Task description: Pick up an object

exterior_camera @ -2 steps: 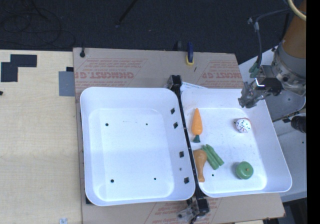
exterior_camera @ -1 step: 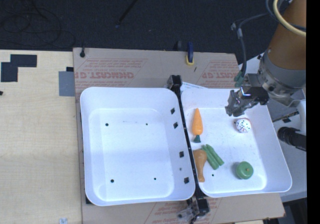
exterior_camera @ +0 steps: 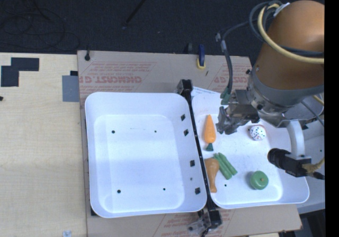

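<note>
The carrot (exterior_camera: 210, 129) lies in the right bin (exterior_camera: 275, 193), close to that bin's left wall and about halfway along it, its pointed orange end toward the far rim and its small green top toward the near rim. Nearer the front of the same bin, a second orange piece (exterior_camera: 212, 173) rests against the left wall, with a green bean pod (exterior_camera: 226, 165) lying slantwise just beside it. A round green lid-like piece (exterior_camera: 259, 180) sits toward the bin's front right corner, and a small white ball with dark spots (exterior_camera: 257, 133) sits near the right side, level with the carrot. The left bin (exterior_camera: 98, 199) stands side by side with the right one, joined by a black clip strip (exterior_camera: 192, 146) along their shared edge. Both bins rest on a brown cardboard sheet (exterior_camera: 137, 74) printed with red lettering, which lies on a pale wooden bench (exterior_camera: 37, 151) marked with dark patches near its far left corner. Behind the bench the floor (exterior_camera: 132, 8) is dark, with cables trailing across it. The arm (exterior_camera: 294, 45) leans in over the right bin's far right corner, and the claw (exterior_camera: 229, 123) hangs low just beside the carrot, between it and the spotted ball; whether it is wide or narrow I cannot tell, and nothing is seen between its tips.
</note>
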`<control>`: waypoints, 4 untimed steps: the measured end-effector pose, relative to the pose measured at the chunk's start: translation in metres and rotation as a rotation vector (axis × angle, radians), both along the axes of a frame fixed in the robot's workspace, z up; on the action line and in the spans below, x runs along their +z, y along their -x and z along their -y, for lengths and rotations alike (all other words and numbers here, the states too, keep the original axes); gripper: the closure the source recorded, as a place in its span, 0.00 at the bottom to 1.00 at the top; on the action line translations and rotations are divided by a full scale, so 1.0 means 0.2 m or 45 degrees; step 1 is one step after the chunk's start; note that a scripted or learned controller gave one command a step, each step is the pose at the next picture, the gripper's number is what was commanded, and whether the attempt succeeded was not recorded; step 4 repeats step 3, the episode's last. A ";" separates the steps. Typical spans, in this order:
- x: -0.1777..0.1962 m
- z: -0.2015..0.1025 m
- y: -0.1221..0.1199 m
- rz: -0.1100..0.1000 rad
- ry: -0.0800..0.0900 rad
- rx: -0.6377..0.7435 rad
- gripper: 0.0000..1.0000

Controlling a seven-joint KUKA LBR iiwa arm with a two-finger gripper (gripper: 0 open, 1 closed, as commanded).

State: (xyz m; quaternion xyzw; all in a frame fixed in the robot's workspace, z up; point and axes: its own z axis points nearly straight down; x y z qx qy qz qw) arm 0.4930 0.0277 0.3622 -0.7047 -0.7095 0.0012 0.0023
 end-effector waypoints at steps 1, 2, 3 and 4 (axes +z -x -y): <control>0.28 -0.24 -0.01 0.009 0.000 0.000 1.00; 0.48 -0.41 0.09 0.007 0.001 -0.003 1.00; 0.51 -0.41 0.09 -0.001 0.005 0.003 1.00; 0.51 -0.41 0.09 -0.001 0.005 0.003 1.00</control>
